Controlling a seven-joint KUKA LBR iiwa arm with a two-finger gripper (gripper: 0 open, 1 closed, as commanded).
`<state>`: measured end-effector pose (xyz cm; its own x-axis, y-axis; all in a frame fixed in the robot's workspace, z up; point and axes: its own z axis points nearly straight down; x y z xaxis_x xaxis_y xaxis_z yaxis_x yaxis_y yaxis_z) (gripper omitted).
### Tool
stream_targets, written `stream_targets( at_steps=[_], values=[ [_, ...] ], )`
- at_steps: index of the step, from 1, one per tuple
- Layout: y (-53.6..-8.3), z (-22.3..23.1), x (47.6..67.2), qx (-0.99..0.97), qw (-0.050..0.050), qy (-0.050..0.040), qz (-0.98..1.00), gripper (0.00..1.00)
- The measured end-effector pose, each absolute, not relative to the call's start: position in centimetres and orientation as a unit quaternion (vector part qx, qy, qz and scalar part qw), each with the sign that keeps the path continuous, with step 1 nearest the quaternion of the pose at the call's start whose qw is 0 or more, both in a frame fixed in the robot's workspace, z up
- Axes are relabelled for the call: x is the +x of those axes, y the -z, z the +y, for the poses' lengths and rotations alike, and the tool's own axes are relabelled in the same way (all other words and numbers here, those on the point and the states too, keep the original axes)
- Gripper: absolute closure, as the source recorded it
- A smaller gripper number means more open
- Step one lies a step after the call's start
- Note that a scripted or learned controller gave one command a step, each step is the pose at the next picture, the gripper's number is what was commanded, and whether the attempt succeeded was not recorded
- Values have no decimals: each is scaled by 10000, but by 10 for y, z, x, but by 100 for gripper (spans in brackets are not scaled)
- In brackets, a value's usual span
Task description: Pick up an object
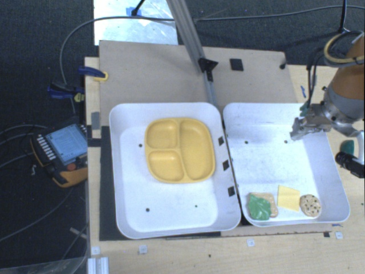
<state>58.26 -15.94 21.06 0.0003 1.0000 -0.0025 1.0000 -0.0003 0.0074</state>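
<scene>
Reaching in from right, arm (345, 90) bent down; tool (300, 128) above right bin (274, 153); grip state unclear

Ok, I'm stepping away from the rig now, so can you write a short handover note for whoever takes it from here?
Gripper: over the right white bin, near its upper right side, nothing seen between its fingers.
Items: green-topped toast piece, yellow cheese slice and round speckled cookie lie along the right bin's front edge. A yellow divided plate sits in the left white bin.
Done: nothing picked yet.
Left: go to one item, grasp, lift.
</scene>
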Motion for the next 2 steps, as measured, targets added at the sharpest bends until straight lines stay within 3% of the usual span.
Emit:
stream_targets(
  at_steps=[2],
  values=[
    [-298, -162, 587, 7052, 31, -18, 7090, 100]
  ],
)
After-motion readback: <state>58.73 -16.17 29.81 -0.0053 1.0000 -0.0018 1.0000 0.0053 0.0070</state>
